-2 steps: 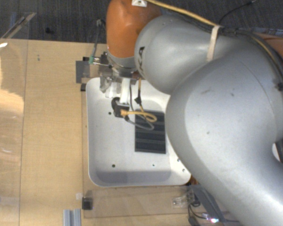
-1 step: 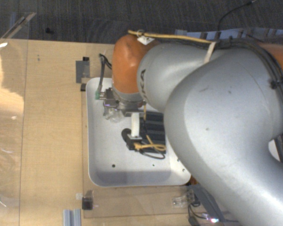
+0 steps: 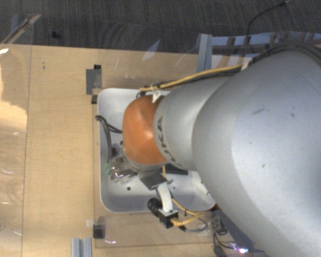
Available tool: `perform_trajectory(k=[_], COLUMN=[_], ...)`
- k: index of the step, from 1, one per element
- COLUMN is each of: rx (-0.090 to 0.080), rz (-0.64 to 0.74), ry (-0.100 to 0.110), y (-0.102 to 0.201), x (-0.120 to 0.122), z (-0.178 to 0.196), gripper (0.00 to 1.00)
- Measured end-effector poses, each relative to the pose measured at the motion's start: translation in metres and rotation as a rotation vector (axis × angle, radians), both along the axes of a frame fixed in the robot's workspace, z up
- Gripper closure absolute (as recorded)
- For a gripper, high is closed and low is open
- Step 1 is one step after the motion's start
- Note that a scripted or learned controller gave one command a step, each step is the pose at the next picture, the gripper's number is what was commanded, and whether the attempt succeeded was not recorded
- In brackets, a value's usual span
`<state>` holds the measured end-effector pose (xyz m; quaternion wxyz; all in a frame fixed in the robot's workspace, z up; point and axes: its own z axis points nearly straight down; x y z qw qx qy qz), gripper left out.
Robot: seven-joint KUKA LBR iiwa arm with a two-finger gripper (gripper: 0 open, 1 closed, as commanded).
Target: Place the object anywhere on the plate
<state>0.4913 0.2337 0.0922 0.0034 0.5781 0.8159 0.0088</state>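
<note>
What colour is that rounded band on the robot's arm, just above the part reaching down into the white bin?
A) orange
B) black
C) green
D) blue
A: the band on the grey arm is plainly orange, sitting where the arm hangs over the white bin.

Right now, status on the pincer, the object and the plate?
Pincer low in left bin, fingers unclear. Small green item beside it, grasp unconfirmed. Arm covers most of the bin.
</note>
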Motion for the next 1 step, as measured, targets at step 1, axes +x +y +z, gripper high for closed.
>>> perform_trajectory(k=[1], rx=[-0.01], rz=[0.216], ry=[0.007], y=[-0.0211], x=[0.0343], z=[0.1903], gripper=[1.0])
